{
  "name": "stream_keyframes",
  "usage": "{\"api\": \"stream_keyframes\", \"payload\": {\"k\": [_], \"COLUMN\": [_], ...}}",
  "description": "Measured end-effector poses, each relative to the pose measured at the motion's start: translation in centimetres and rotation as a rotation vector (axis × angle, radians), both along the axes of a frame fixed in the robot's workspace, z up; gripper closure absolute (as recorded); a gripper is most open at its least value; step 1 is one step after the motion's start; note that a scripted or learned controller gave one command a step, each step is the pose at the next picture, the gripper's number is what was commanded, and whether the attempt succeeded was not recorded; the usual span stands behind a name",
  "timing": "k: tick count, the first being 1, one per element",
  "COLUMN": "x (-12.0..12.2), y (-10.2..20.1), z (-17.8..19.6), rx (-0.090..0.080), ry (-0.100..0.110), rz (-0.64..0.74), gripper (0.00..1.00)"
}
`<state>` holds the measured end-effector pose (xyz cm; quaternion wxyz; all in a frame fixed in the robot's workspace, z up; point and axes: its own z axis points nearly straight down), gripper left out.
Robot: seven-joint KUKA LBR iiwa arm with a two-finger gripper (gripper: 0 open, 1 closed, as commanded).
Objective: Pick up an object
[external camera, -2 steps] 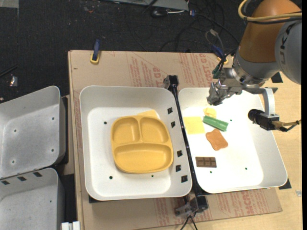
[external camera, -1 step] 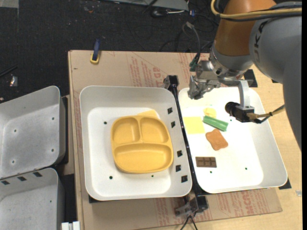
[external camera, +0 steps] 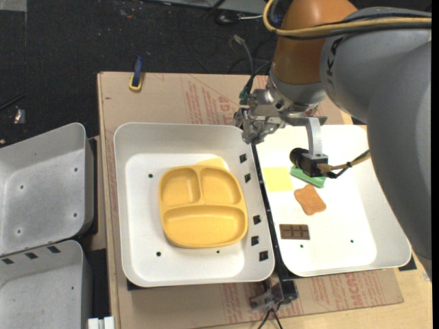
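Note:
In the left bin (external camera: 130, 184) lies a yellow divided plate (external camera: 203, 206). The right bin (external camera: 357, 238) holds a pale yellow flat square (external camera: 277, 179), a green flat piece (external camera: 306, 177), an orange-brown toast-shaped piece (external camera: 310, 199) and a small brown chocolate bar (external camera: 295, 232). My gripper (external camera: 252, 130) hangs over the far end of the wall between the two bins, well behind all of these things. Nothing shows held in it.
A cardboard sheet (external camera: 178, 94) lies under both bins, with a blue and yellow clip (external camera: 137, 74) at its far left corner. Spare white bin lids (external camera: 41, 184) sit to the left. The arm's big grey link (external camera: 391, 67) covers the right bin's far right side.

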<state>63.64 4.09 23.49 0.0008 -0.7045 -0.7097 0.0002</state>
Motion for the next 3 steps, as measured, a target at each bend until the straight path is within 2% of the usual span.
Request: {"api": "stream_keyframes", "payload": {"k": [1, 2, 3], "x": [1.8, 1.6, 1.6], "y": [4.4, 5.6, 5.6], "z": [-0.1, 0.7, 0.7], "rx": [0.000, -0.001, -0.001], "ry": [-0.004, -0.003, -0.002], "rz": [-0.001, -0.004, -0.005], "gripper": [1.00, 1.00, 0.00]}}
